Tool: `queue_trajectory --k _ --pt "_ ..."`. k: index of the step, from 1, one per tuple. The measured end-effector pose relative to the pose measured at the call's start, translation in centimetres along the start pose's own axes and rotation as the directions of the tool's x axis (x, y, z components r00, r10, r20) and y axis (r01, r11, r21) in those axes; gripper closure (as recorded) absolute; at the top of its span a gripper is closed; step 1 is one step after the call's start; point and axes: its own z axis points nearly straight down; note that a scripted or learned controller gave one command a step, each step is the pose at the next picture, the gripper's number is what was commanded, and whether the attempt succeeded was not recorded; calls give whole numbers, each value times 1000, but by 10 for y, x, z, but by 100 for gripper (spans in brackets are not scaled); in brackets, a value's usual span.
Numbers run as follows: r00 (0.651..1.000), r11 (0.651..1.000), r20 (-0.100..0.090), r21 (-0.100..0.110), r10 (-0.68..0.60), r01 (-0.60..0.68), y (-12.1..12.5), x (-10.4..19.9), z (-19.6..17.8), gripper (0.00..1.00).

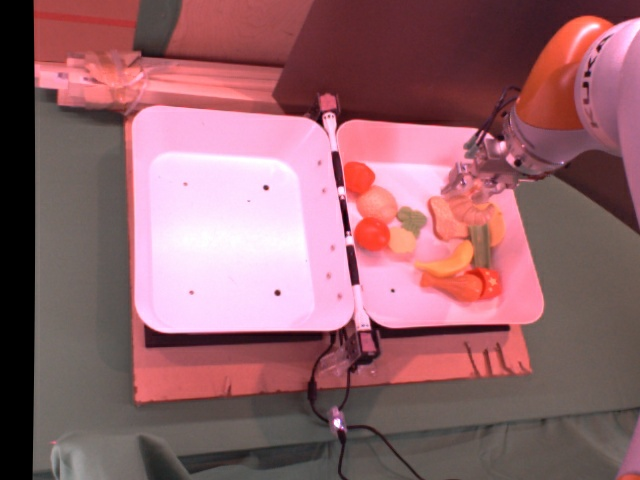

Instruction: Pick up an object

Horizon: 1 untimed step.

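The right bin (400, 313) holds several toy foods. Two red tomatoes (358, 176) (371, 233) lie near the divider, with a pale round piece (377, 203), a small yellow piece (401, 241) and a green sprig (410, 218) beside them. Toward the right lie a tan piece (445, 220), a yellow banana (447, 261), an orange carrot (455, 286), a red strawberry (489, 282) and a green stick (480, 243). My gripper (468, 196) is low over the bin's right side, right at the tan piece's upper right end; whether it touches anything is unclear.
The left bin (240, 218) sits beside the right one, with a black and white strip (345, 228) between them. Both rest on a cardboard sheet (230, 378). Wooden slats (150, 83) lie at the back left, and a cable (340, 423) trails off the front.
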Motion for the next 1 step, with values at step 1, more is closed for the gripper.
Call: queue_trajectory --k 1 --pt "1000 1000 0 0 1 -1 12 -1 -61 100"
